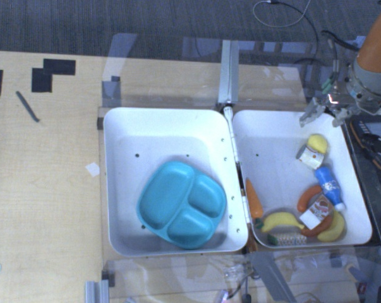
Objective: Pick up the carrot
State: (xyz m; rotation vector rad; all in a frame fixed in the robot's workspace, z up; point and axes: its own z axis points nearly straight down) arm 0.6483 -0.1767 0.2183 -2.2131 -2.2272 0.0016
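Closest to the lens, at 6 o'clock of the right bin: a dark brush-like item, too small to name for certain, lying flat along the front wall. Just above it, touching or nearly so, a banana, curved, lying crosswise.

At 8 o'clock of that same bin, the carrot: orange, lying flat, pressed along the left wall, thin end toward 12 o'clock, thick end toward 6, just beside the banana's left tip. Well apart from the gripper.

At 5 o'clock, a crowded heap: a 2nd banana against the front right corner, a white packet on top of it, a red sausage leaning out toward 11 o'clock. Just above, a blue bottle, tilted, cap toward 5 o'clock. At 1 o'clock, a lemon touching a small white-labelled can.

Over the far rim at 1 o'clock, the gripper: released, 2 fingers spread apart, clasping no object, hanging above the lemon's side of the bin. Behind it, toward 2 o'clock, the arm with its orange band.

In the left bin, 1 blue plate with 3 compartments, resting flat toward 5 o'clock, near the front wall.

On the bench at 10 o'clock, black tape marks.
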